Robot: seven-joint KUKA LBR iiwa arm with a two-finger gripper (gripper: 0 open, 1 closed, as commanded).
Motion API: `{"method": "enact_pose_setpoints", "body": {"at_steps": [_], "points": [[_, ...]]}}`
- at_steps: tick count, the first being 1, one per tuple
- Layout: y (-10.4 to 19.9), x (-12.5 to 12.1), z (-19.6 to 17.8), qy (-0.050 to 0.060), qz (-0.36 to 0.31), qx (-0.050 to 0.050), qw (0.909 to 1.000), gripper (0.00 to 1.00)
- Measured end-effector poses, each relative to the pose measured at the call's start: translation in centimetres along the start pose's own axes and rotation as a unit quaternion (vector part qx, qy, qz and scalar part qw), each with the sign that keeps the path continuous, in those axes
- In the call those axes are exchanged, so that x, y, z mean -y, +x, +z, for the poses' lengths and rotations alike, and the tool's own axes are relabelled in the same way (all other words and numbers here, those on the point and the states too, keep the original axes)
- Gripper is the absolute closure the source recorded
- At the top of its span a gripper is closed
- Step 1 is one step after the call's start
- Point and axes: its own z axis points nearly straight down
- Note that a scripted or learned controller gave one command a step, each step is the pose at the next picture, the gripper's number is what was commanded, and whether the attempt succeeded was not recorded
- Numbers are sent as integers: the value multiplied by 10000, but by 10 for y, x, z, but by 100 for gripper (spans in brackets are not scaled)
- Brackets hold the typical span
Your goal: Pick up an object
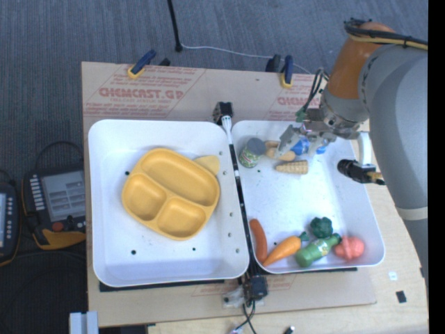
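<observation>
Lying along the lower edge of the right bin [361, 207] — the part nearest the camera — are an orange carrot [281, 250], a reddish sausage-like piece [258, 236], a green bottle-shaped toy [316, 250], a dark green broccoli [320, 225] and a pink round piece [350, 248], all crowding close together. Sitting in the left bin [111, 186] is a yellow divided plate [171, 192], with a pale yellow slice [208, 163] peeking out at its upper right. Toward the upper middle of the right bin, a small green-labelled can [249, 156], a grey round piece [255, 146] and a tan corn cob [292, 166] are resting near one another. The pincer [304, 142] is hanging just above the cob, beside a small blue object [301, 147] — whether it is wide or narrow I cannot tell. Both bins are sitting on the bench [139, 92].
</observation>
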Motion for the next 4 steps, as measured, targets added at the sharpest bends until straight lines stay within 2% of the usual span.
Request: {"method": "enact_pose_setpoints", "body": {"at_steps": [1, 2, 3, 4], "points": [[-41, -3, 35, -69, 7, 10, 10000, 0], [25, 13, 40, -240, 8, 55, 9997, 0], [25, 81, 41, -278, 9, 51, 9996, 0], [25, 81, 29, -287, 17, 44, 9996, 100]]}}
